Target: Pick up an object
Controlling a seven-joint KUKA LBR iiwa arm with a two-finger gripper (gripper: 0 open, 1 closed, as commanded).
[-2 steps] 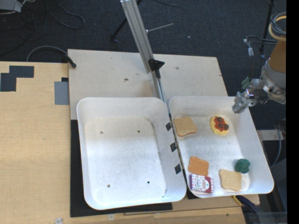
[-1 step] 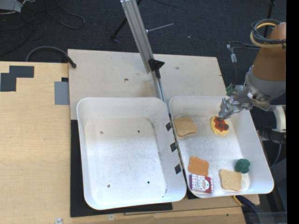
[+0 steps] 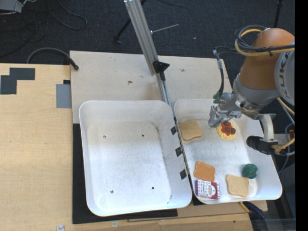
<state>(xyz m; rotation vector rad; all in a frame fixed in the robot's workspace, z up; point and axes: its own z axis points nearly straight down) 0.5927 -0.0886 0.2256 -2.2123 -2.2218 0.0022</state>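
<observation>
Gripper hovering over the pizza toy, lots of ways this goes sideways

Using the right bin (image 3: 269,189) as the landmark and going near to far. Along its near edge a small red-and-white packet (image 3: 207,188) is lying flat beside a tan toast-shaped piece (image 3: 238,185), with a dark green lumpy blob (image 3: 249,170) just behind the toast. Slightly farther in, an orange slab (image 3: 204,170) is resting flat. They all look like thin, soft foam or rubbery play food (a guess from the matte look), so a pinch from above is probably going to slide off the edges.

Farther back, a pale bread slice (image 3: 191,129) is sitting near the bin's left wall. Beside it, toward the far right of the bin, a yellow disc with red lumps on top (image 3: 226,131) is lying just under the gripper (image 3: 220,118). That's the likely pick target. I can't tell how wide the gripper is spread, and nothing is visibly held in it.

Risks as I see them: the disc is low and rounded, so the tool may be closing above it and grabbing air, or nudging it toward the bin wall. The slick white plastic floor isn't helping. The left bin (image 3: 91,129) is sitting right alongside.
</observation>
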